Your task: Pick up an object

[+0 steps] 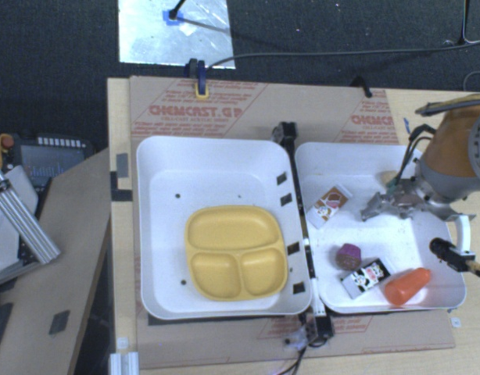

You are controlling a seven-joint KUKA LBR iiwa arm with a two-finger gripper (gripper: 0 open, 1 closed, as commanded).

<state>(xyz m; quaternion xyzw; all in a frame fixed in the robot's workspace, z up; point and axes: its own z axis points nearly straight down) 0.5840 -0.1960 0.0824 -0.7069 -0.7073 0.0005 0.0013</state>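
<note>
At the left of the frame you see the left bin (216, 151), a shallow white tray on the table (119, 116). A yellow plate (235, 251) with three compartments lies flat in its lower centre, clear of the bin walls.

A black divider (295, 209) runs down between the two bins, at centre frame.

The right bin (357, 158) holds four loose objects:
- A small card (329, 204) with a red and white print lies tilted in the upper left part of this bin, apart from the others.
- A purple ball (349, 256) sits lower down, just above and touching or nearly touching the cow box.
- A cow box (366, 278), black and white, lies tilted near the bin's lower wall.
- An orange carrot (406, 285) lies just right of the cow box, at the lower right of the bin, its tip pointing down and left.

At the right edge of the frame the arm (459, 158) reaches in over the right bin. The gripper (381, 207) hangs at mid-height in the bin, right of the card and above the ball. You cannot tell how far the fingers are parted; nothing is visible between them.
</note>
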